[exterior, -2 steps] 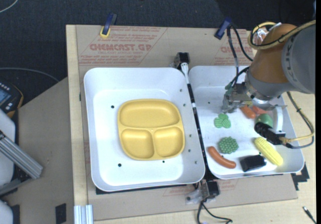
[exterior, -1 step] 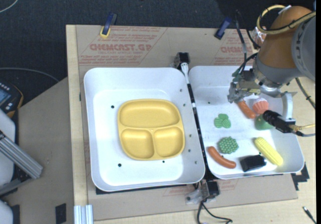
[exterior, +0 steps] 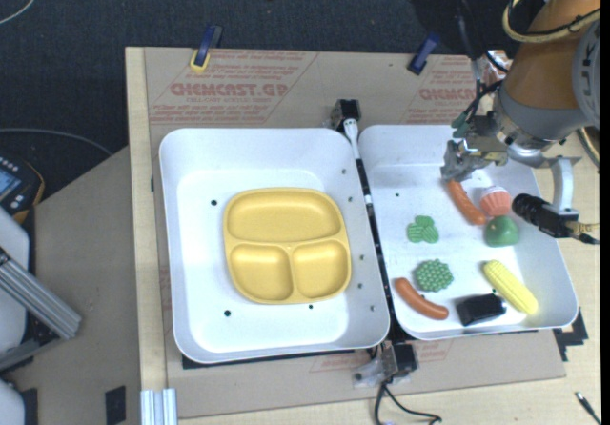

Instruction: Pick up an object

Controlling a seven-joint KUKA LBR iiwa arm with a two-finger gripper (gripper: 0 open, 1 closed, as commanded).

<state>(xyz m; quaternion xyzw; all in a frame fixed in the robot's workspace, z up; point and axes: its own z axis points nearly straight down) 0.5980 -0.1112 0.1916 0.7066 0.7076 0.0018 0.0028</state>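
Note:
My gripper (exterior: 459,166) hangs over the far part of the right bin (exterior: 396,151), right above the upper end of an orange carrot (exterior: 467,204). Beside the carrot lie a pink-and-white piece (exterior: 495,198) and a green pepper (exterior: 501,232). Toward the bin's middle sit a green leafy piece (exterior: 422,230) and a round, bumpy green piece (exterior: 434,273). Along the near side lie a red sausage (exterior: 420,299), a black block (exterior: 479,309) and a yellow corn cob (exterior: 510,287). Nothing is seen held in the gripper.
The left bin (exterior: 186,223) holds a yellow divided plate (exterior: 286,244). A black divider clip (exterior: 346,113) sits between the bins at the far edge. The arm's black cable piece (exterior: 538,212) overhangs the right bin's right side.

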